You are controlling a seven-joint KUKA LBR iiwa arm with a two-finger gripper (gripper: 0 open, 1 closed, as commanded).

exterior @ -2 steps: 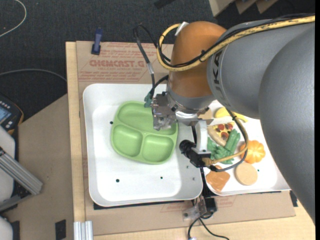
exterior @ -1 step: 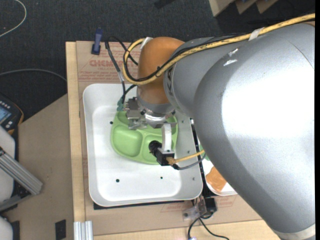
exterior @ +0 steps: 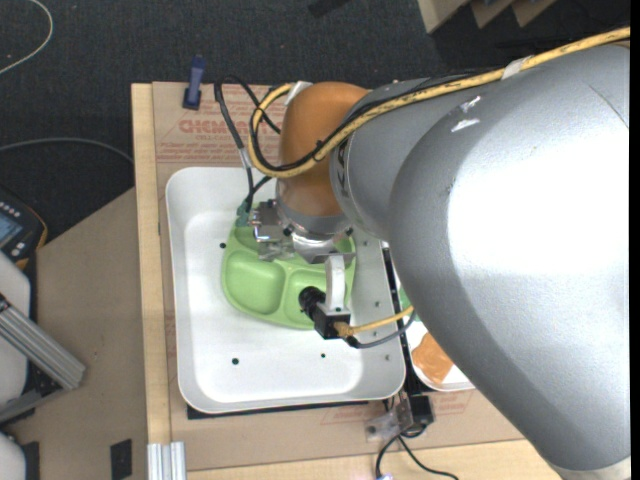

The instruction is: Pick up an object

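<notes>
The gripper [exterior: 300,258] is set low over the green object [exterior: 255,283] in the bin [exterior: 200,368], seemingly for a grasp. Its grip state cannot be told.

Arm [exterior: 500,228] covers the right bin almost wholly; an orange object [exterior: 432,360] there shows only in part. Wrist hides the far part of the green object [exterior: 262,283]. Gripper [exterior: 300,243] state indeterminable.
</notes>
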